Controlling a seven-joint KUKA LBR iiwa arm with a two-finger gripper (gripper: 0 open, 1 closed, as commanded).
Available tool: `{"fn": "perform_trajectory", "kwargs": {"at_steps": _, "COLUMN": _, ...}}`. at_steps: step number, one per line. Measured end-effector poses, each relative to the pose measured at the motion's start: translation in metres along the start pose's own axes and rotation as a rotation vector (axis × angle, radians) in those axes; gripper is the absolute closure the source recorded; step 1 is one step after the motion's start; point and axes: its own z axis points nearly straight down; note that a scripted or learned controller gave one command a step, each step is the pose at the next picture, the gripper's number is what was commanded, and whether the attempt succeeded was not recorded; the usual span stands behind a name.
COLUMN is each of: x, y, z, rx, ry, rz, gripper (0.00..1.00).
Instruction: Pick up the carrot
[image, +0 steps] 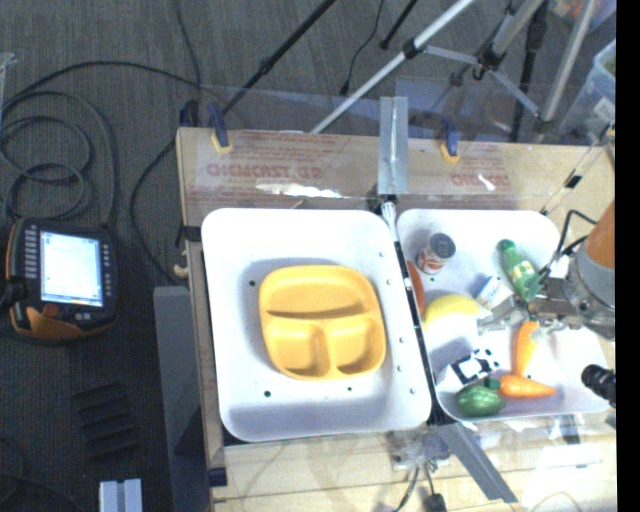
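Observation:
Two orange carrot-like pieces lie in the right bin (575, 345). One carrot (523, 347) stands nearly upright in the view, its top end right under my gripper (530, 312). The other carrot (526, 388) lies flat near the bin's front edge, beside a green pepper (479, 400). My gripper hangs over the middle right of that bin, at the end of the arm (600, 270) that reaches in from the right. Its body hides the upper carrot's top end, so contact cannot be judged.
The right bin also holds a small can (436, 250), a green bottle (517, 265), a yellow lemon (450, 308), a black-and-white piece (468, 366) and a red strip (415, 290) by the left wall. A yellow divided plate (322, 320) sits in the left bin (230, 300).

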Motion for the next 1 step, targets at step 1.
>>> {"fn": "perform_trajectory", "kwargs": {"at_steps": 1, "x": 0.0000, "y": 0.0000, "z": 0.0000, "rx": 0.000, "ry": 0.000, "rz": 0.000, "gripper": 0.00}}
